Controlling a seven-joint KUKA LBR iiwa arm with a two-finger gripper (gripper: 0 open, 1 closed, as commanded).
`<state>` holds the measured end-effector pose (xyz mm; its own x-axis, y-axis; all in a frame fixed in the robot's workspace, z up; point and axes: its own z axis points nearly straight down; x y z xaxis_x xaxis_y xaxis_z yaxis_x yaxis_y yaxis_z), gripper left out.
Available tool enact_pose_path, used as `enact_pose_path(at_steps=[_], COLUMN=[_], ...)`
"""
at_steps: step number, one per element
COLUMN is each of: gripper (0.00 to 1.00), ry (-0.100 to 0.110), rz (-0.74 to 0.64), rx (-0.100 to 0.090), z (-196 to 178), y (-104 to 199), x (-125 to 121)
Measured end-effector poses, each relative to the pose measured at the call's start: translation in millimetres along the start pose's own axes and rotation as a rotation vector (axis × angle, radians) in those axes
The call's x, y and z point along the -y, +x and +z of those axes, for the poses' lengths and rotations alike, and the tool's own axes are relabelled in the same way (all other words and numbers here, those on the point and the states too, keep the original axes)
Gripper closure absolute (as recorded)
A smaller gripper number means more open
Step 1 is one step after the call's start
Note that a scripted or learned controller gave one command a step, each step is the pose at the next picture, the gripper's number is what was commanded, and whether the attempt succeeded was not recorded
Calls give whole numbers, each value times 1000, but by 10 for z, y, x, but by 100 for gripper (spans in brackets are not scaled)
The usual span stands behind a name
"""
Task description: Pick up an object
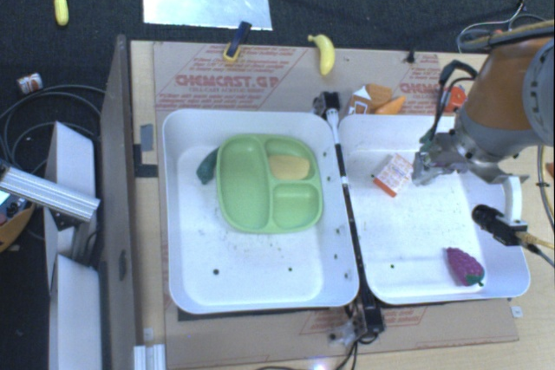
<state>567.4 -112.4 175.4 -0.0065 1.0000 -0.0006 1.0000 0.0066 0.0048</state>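
1. Watching remotely. The arm (512, 95) reaches in from the right, w/ the gripper (431, 166) low over the right bin (434, 282), upper part. Makes sense to me: it's parked just beside the small box (395, 174), so I'd guess that's the target.

2. Gripper state: can't tell from this angle. The wrist hides the business end, so idk how wide it is, and I see nothing held.

3. The box is white w/ an orange-red end and lies flat on the bin floor, near the divider (345, 186) side. Its long axis runs diagonal, roughly lower-left to upper-right, w/ the orange end pointing lower-left. Imo a grasp across the short side would suit it best.

4. Other option in the same bin: a purple grape toy (465, 266) near the lower-right corner, well apart from the gripper. Its long axis tilts upper-left to lower-right.

5. Left bin (260, 282) has a green tray (260, 195) w/ 3 compartments. A yellow piece (290, 166) sits in the upper-right one, and a dark green thing (206, 166) is tucked against the tray's left edge. Too far to matter rn.

6. Outside the bins there's a banana (324, 53) on the cardboard (260, 69) behind, plus an orange bit (384, 104) by the right bin's back rim.
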Motion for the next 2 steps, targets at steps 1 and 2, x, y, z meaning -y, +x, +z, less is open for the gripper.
enact_pose_path(at_steps=[1,2], gripper=[100,100], ry=[-1,5], rz=[2,11], rx=[0,2], z=[837,633], y=[30,-507], x=[-163,232])
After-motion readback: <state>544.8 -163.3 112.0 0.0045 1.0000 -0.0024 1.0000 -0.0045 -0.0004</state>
